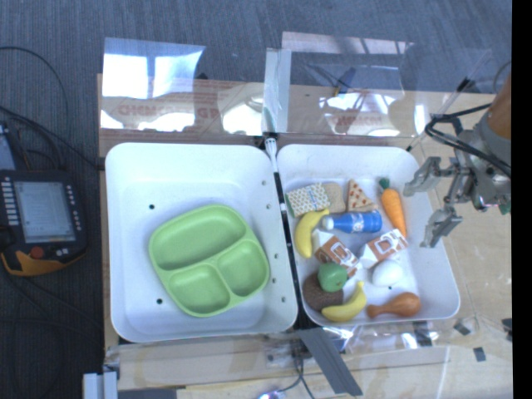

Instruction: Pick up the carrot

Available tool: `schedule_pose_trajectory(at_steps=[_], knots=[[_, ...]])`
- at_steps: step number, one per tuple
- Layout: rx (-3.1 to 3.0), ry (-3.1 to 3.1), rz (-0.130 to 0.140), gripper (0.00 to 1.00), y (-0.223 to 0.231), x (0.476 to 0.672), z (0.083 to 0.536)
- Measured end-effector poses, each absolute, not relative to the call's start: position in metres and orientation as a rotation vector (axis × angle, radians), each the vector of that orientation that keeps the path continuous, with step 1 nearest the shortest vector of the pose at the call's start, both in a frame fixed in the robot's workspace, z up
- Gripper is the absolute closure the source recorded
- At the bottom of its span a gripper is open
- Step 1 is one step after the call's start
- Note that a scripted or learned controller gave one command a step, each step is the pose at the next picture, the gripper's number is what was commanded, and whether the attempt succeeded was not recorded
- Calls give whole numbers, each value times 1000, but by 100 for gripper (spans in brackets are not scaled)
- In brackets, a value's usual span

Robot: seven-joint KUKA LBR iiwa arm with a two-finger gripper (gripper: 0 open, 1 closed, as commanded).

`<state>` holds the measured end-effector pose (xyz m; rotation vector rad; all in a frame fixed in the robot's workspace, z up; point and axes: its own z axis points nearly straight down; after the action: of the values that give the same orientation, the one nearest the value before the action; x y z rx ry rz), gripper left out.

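Single fixed camera, mounted above the bench, looking down at a slant. Reference landmark: central divider (275, 223) where the two white bins meet; it sits near frame centre. Left bin (133, 181) and right bin (432, 281) both fall fully in frame. Far enough back that carpet beyond the divider and a pendant (41, 219) left of it show.

Carrot (393, 209) — orange, tapered, green stub at top end. Lies flat, tip pointing toward the camera, in the right bin (440, 285) — just left of the pincer (431, 202), apart from it.
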<state>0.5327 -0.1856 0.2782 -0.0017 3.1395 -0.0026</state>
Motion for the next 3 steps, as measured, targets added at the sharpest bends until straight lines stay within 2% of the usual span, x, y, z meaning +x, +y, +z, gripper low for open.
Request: schedule_pose_trajectory(at_steps=[1,2,3], knots=[[55,3151,2,0,-194,580,168],[-8,3124,-6,0,-213,611,107],[78,3116,-17,0,-206,615,99]])
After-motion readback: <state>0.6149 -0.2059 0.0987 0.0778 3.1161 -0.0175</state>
